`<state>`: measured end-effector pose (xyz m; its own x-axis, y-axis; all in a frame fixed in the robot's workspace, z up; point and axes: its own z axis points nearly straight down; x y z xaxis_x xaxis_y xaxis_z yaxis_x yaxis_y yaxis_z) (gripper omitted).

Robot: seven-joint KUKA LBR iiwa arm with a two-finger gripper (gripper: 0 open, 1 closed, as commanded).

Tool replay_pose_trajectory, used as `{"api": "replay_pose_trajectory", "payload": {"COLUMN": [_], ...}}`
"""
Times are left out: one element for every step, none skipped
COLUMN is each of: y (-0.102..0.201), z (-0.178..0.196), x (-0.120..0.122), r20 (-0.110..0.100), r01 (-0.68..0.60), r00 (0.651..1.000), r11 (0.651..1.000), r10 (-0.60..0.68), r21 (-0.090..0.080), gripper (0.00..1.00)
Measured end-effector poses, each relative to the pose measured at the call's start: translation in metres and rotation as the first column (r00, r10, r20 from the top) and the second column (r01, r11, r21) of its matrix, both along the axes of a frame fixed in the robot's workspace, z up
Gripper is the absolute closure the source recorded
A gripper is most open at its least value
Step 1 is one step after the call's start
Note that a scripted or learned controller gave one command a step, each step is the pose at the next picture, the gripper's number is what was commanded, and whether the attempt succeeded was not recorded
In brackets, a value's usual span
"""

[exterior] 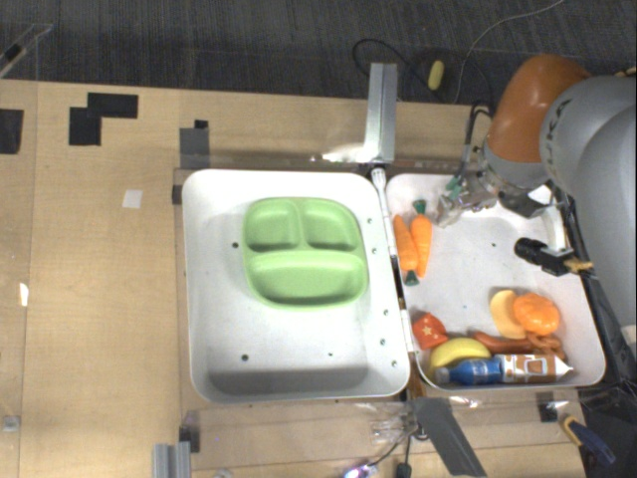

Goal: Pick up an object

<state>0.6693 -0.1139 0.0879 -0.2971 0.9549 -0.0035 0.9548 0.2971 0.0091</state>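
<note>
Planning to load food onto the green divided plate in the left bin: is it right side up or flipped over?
Right side up: the green divided plate lies flat in the left bin, its three hollow sections facing up.

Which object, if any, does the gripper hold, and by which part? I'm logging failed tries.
Nothing is held: the gripper hovers over the right bin, near the toy carrots, with no object between its fingers.

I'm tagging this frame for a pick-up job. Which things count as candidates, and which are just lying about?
Candidates, right bin:
carrots
tomato
banana
bottle
orange

Lying about:
green divided plate, left bin
yellow item on the floor

The end effector hovers above the carrots.
</note>
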Motion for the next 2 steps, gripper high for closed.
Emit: {"api": "replay_pose_trajectory", "payload": {"y": [0.001, 0.024], "z": [0.000, 0.002], "x": [-0.001, -0.037], "r20": [-0.005, 0.001], "r01": [-0.001, -0.047], "r00": [1.000, 0.999], "r11": [1.000, 0.999], "r10": [0.001, 0.047], "r21": [0.003, 0.000], "gripper": [0.00, 0.00]}}
